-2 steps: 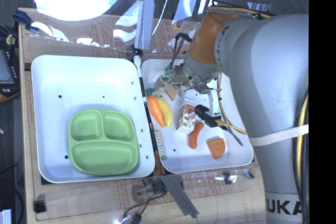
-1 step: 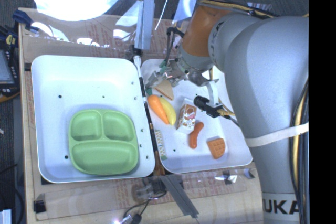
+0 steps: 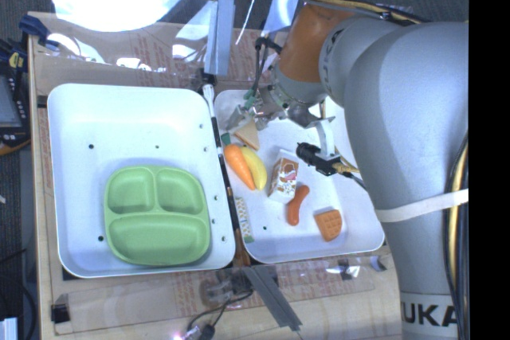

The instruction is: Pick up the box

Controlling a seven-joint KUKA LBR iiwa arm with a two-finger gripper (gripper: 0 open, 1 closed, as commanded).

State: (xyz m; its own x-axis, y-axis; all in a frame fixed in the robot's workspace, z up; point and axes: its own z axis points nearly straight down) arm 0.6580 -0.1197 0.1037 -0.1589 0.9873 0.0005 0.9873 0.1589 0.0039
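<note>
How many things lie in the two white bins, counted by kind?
Green divided plate: 1
Carrot: 1
Banana: 1
Small box: 1
Sausage: 1
Orange cracker: 1
Bread wedge: 1
Total: 7

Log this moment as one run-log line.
arm: over right bin far corner | gripper: near sandwich piece | box: lying in bin, not grasped | left bin: green tray

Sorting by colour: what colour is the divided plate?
Green; the divided plate shows clearly in the camera view.
</note>
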